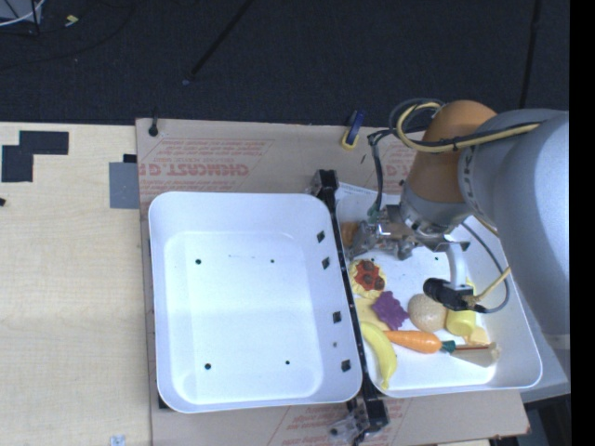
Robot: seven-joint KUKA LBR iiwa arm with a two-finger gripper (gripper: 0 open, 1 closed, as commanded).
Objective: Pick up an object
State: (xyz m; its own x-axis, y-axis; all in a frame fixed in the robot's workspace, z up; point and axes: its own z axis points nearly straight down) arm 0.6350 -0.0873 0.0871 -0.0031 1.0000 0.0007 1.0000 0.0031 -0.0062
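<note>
**End effector low in right bin, grip state unclear**

End effector (386, 235) sits low; you can't tell its grip state. Toy food lies just below it: purple grapes (390, 309), banana (379, 347), carrot (414, 341). Likely light, hard plastic, slippery. Take the carrot across its middle.

You see two white bins: the left bin (177, 249) has small dark dots on its floor, and the right bin (521, 365) holds bright toys. There you have a yellow banana (379, 349), an orange carrot (415, 341), purple grapes (390, 309) and a beige potato (427, 312). The arm (521, 184) is grey with an orange band (446, 151). The bench (65, 305) is pale wood.
</note>
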